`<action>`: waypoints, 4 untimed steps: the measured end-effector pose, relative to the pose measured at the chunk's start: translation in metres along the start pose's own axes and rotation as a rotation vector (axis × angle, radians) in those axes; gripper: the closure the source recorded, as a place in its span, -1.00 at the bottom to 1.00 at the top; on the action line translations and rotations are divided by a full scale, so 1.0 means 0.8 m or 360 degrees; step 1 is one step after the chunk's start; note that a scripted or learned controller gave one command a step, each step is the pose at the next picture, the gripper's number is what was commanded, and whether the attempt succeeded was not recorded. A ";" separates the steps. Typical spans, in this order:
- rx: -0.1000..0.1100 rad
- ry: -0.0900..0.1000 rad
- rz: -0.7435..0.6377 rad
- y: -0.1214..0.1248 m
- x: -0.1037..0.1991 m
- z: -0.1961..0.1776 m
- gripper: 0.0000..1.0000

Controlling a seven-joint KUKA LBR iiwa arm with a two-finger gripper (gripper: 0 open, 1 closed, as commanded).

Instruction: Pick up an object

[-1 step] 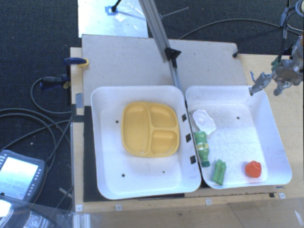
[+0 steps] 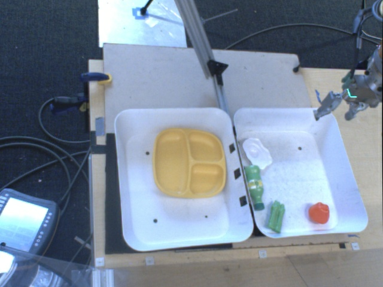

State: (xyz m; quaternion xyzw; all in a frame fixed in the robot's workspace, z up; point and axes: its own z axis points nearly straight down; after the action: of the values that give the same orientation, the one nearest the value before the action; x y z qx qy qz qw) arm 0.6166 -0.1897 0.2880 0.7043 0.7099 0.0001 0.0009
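The gripper, fingers spread and grasping nothing, hovers over the right bin's far corner. Recommended approach: descend squarely over the orange object at that bin's near corner.

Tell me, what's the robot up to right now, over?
Gripper open, nothing between the jaws, above right bin's far corner. Orange object, green bottle, green block untouched in bin. Nothing blocking.

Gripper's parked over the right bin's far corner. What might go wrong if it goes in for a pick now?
1. The green bottle and white piece lie against the right bin's left wall, so a finger may strike the wall.
2. The gripper, open, hangs near the bin's far rim and may clip it descending.
3. The orange object looks rounded and may slip.
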 end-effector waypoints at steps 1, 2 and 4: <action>0.0005 0.0000 0.0010 0.003 -0.006 0.054 -1.00; 0.0005 0.0001 0.0013 -0.003 -0.006 0.107 -1.00; -0.0005 0.0000 0.0003 0.009 0.000 0.151 1.00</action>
State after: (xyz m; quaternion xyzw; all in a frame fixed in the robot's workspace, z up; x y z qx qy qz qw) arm 0.6244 -0.1895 0.1675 0.7049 0.7093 0.0012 0.0021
